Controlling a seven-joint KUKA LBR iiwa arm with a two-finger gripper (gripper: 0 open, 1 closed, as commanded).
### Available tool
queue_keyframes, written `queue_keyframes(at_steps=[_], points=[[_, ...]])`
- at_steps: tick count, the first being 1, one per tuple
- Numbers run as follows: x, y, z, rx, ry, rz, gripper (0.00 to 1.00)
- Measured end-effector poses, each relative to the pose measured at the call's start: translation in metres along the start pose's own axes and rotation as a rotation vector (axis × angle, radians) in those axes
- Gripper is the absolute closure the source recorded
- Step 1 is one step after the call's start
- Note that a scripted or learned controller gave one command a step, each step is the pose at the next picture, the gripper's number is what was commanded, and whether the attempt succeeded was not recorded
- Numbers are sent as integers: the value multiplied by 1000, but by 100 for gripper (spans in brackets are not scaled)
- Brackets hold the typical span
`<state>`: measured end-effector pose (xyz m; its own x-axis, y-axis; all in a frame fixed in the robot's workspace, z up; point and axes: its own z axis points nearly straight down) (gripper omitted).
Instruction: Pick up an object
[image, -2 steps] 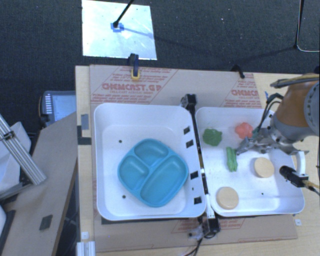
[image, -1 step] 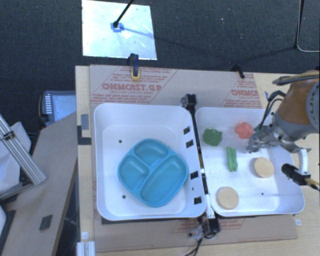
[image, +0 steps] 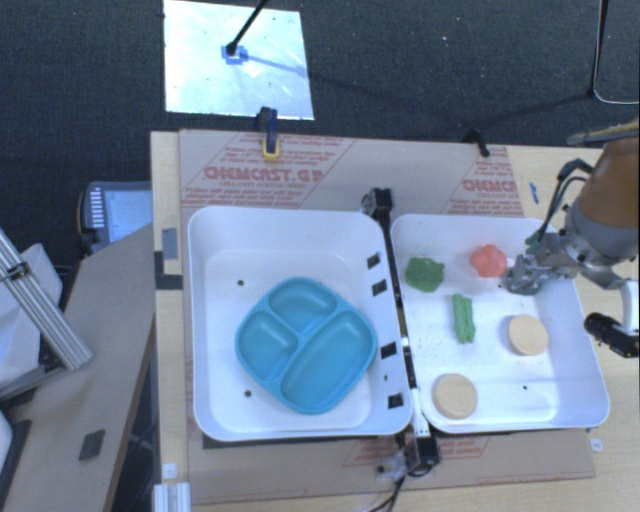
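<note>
Five items in right bin (image: 590, 400) | gripper (image: 522, 278) beside red piece (image: 488, 260) | finger opening unclear

Both white bins (image: 290, 225) look smooth glossy plastic, like the blue tray (image: 305, 345); the bench (image: 330, 165) matt cardboard.

1 fixed camera looks down at a slant from above the bench (image: 330, 160), far enough back to take in both white bins: the left bin (image: 215, 330) and the right bin (image: 570, 400), plus dark floor beyond the bench's far edge.
</note>
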<state>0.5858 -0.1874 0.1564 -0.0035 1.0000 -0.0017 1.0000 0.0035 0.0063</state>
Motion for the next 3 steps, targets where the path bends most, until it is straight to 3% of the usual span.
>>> queue_keyframes(at_steps=[1,3], points=[[0,2,-49,0,0,-1,100],[96,-11,-53,5,4,-6,100]])
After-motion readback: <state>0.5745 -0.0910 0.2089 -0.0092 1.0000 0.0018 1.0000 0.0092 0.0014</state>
